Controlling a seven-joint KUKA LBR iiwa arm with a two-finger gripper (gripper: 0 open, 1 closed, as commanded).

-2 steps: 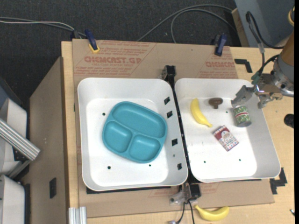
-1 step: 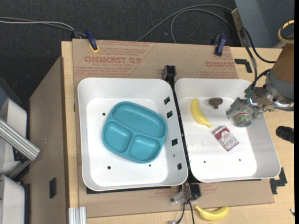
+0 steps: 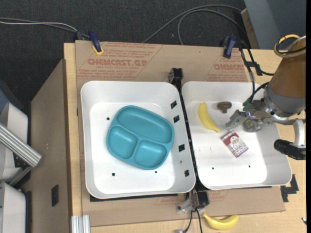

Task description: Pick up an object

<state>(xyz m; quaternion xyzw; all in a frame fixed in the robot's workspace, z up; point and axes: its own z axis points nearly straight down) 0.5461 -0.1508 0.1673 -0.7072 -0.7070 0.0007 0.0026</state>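
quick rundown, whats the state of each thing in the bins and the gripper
blue plate: flat in the left bin, upright
banana: lying in the right bin, untouched
brown lump: lying near the right bin's back wall
small packet: flat in the right bin
gripper: low over the right bin, holding nothing

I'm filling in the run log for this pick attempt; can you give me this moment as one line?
phase: approach | tool: over right bin, holding nothing | nearest: small packet, banana | left bin: teal plate
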